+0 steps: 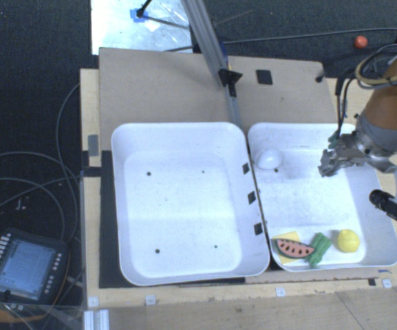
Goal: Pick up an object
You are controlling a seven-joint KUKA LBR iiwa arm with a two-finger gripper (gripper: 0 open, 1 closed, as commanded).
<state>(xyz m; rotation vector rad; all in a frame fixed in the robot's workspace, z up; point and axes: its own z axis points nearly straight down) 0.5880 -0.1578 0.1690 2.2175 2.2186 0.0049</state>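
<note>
Camera view: one slanted look down on the worktop (281, 95).
Hand (327, 165): over the right bin (363, 191), upper part — open or closed, cannot tell.
Objects: watermelon slice (293, 248), green piece (319, 247), lemon (348, 240) at the near wall; white lump (269, 159) far-left.
Handling: likely light, stiff toys — lemon may roll; grip across its middle.
Room: near wall crowds the fruit; the bin's middle is open.

- You see a teach pendant (20, 267) lying on the dark floor at lower left.
- You see cables (67, 126) looping beside the bench.
- You see a grey pole (205, 27) slanting over the brown board (164, 84).
</note>
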